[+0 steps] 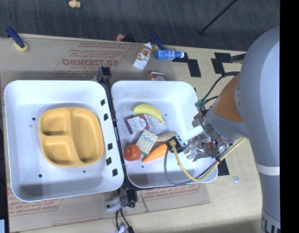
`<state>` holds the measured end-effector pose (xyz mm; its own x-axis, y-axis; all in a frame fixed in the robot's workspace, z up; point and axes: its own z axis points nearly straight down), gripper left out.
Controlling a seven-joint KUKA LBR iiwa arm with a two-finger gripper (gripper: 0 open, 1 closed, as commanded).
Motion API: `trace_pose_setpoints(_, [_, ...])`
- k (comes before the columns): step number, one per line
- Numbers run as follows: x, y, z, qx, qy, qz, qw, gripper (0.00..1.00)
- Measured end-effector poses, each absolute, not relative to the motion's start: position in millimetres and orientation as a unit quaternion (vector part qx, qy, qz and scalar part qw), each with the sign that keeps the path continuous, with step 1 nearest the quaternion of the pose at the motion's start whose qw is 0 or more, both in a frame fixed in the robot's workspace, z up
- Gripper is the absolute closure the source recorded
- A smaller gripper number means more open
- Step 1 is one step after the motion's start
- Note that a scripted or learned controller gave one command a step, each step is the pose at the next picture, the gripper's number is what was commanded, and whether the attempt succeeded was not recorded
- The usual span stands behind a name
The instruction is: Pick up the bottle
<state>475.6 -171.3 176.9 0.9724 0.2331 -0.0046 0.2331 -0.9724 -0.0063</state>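
One pincer (191, 148) hangs low in the bin (183, 93), grip state indeterminate. Approach step: blue bottle (165, 55) lies on the table (91, 57) outside it; repositioning probably required.

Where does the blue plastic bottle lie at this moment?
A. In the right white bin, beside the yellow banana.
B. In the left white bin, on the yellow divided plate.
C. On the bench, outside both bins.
C: the blue plastic bottle lies on the brown bench, past the far rim of the right white bin.
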Motion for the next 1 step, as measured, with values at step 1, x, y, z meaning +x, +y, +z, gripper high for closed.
trace_pose_setpoints(1, [475.8,-210.7,182.8,-0.994,-0.107,0.0015,0.002,1.00])
